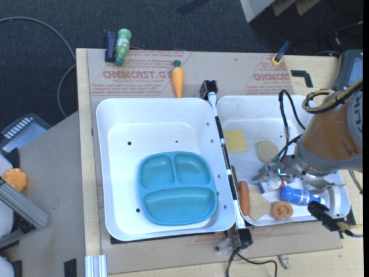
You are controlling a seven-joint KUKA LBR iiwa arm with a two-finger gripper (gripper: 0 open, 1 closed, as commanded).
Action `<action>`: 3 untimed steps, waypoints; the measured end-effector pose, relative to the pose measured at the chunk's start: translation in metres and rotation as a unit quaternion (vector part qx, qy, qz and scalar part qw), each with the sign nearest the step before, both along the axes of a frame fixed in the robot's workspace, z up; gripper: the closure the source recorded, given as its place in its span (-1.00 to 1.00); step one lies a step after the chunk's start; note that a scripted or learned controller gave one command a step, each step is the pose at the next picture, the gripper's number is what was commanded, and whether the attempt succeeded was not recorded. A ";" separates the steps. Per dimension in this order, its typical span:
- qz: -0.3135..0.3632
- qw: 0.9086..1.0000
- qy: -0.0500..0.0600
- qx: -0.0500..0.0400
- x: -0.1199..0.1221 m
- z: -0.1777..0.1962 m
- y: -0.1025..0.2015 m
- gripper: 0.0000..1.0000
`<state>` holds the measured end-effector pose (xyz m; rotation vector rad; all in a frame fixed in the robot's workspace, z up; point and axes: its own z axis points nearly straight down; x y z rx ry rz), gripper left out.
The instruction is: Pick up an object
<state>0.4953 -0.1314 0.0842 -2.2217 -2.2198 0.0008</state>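
The nearest thing to pick is a small blue and white bottle (291,195) lying on its side in the right bin (253,105), just beside my tool (275,175). Close around it lie a brown round cookie-like piece (282,210), a slice of bread (258,206), a red sausage (244,195), a pale round flat piece (267,150) and a yellow square slice (235,140) further back. My tool is low over this clutter, near the middle of the bin, and my wrist hides most of it, so I cannot tell how it is set, nor whether anything sits in it. I judge I am at the reach-down step, with no grasp to be seen yet. The next move calls for settling squarely on one item, since the pieces crowd each other and a stray neighbour could spoil the grip, then lifting straight up.

The left bin (115,120) holds a blue divided plate (176,187). On the bench (144,74) behind the bins lie a toy carrot (178,80) and a green bottle (122,45).
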 end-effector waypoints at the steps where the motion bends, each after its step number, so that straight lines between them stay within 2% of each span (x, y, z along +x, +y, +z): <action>1: 0.000 1.000 -0.001 0.000 0.000 0.010 0.000 1.00; 2: 0.001 1.000 -0.001 0.000 0.033 0.101 0.067 1.00; 3: 0.001 1.000 -0.001 0.000 0.029 0.142 0.117 1.00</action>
